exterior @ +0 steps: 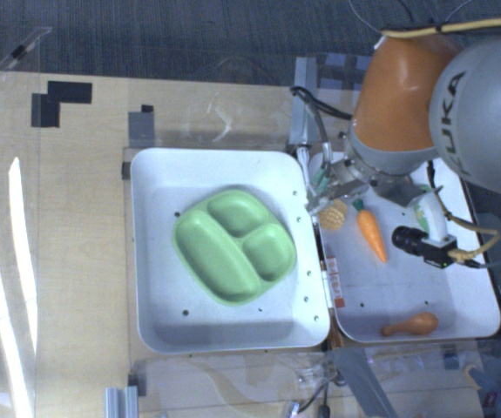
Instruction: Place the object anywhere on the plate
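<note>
Looming largest over the upper right, the grey arm [485,103] with its orange band [402,81] bends down over the right bin [485,307]. Its gripper [330,200] hangs low at that bin's upper left corner, right against the wall shared with the left bin [145,259]. I cannot tell how the fingers stand, since the wrist covers them.

Just below the gripper lies a small round tan object [334,217], touching or nearly touching the tool. An orange carrot [371,235] lies slantwise just beside it, and a brown gourd-shaped piece [411,325] rests near the front wall, well apart from both. That makes three loose things in the right bin.

One green plate [233,246] with three compartments sits tilted in the middle of the left bin, with bare white floor all around it.
</note>
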Motion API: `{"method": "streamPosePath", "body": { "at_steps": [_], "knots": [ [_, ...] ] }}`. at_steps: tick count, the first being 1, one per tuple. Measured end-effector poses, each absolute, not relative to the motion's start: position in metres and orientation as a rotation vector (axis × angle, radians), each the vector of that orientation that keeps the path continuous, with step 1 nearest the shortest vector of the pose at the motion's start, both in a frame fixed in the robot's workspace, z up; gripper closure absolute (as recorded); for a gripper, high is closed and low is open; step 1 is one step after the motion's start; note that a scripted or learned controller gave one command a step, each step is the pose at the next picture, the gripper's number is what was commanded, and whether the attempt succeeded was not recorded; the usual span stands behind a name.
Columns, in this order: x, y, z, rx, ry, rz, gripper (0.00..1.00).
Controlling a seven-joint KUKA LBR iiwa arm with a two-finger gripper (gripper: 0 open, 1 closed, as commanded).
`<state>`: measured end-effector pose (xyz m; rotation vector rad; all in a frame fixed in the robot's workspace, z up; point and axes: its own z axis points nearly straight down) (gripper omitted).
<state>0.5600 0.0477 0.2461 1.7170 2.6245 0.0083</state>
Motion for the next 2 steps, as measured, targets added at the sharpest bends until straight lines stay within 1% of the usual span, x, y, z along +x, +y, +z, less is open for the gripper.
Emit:
{"method": "streamPosePath", "body": {
  "at_steps": [1,2],
  "knots": [
    [0.670,0.058,0.186,1.818,2.557,0.005,1.00],
    [0.666,0.052,0.197,2.063,2.363,0.006,1.00]
  ]
}}
